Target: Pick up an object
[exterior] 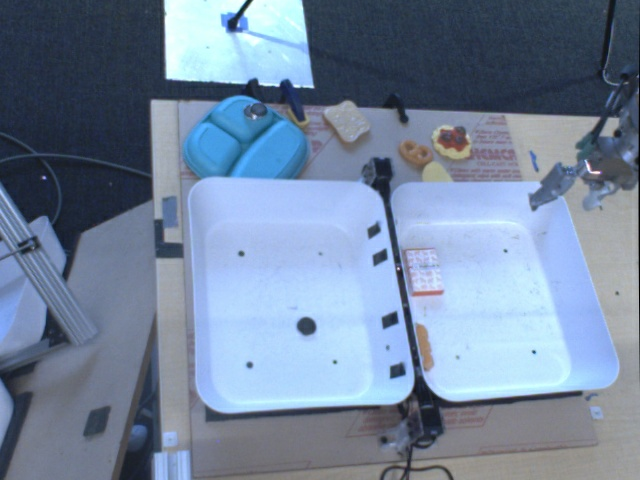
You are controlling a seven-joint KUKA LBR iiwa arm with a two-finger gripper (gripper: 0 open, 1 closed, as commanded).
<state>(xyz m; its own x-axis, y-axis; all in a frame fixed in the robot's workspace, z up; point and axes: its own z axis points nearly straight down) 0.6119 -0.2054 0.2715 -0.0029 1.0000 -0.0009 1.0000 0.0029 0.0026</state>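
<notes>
At the far right edge of the bench, the gripper (566, 186) hangs above the far right corner of the right bin (500, 226), just outside or over its rim, with nothing between its fingers; whether they stand spread or closed I cannot tell at this size and angle. Judged from how things lie, the task is at its start: no object is lifted, and the whole approach, descent, grasp and raise are left to do. The likeliest target is the small box (424, 271), white with a red printed face, lying flat on the floor of the right bin close to its left wall and well apart from the gripper. Its long axis runs near-to-far, almost parallel to the divider between the bins, with one short end pointing to the far side and the other to the near side. A second candidate, a small orange-brown food piece (424, 347), lies nearer the camera along the same left wall, also stretched near-to-far. The left bin (290, 196) holds a small dark round piece (306, 325) near its middle. Beyond the bins, on the far strip of the bench, sit a blue divided plate (245, 140), a toy slice of bread (347, 122), a pretzel (414, 152) and a small pizza-like piece (452, 140), all outside either bin and untouched.
</notes>
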